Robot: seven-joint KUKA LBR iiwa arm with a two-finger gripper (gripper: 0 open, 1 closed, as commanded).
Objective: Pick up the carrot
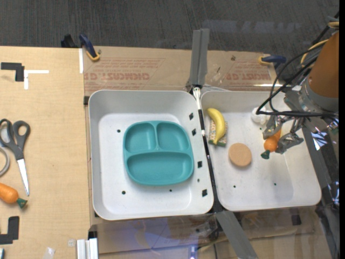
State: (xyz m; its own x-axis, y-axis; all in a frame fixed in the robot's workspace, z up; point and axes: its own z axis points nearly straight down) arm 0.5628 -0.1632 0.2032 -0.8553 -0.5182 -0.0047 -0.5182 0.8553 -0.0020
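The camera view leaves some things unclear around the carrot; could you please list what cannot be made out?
- Gripper: fingers merge with cables, so the grip on the carrot is unclear.
- Arm: cut off by the right edge.
- Second carrot on the bench: cut by the left edge.

The arm (pixel 328 63) is cut off by the right edge. The claw (pixel 280 135) partly hides the carrot (pixel 270 144). A second carrot (pixel 9 194) on the worktop (pixel 43 117) touches the left edge.

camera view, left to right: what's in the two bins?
teal divided plate → banana → tan round cookie → carrot, between the fingers of the gripper.
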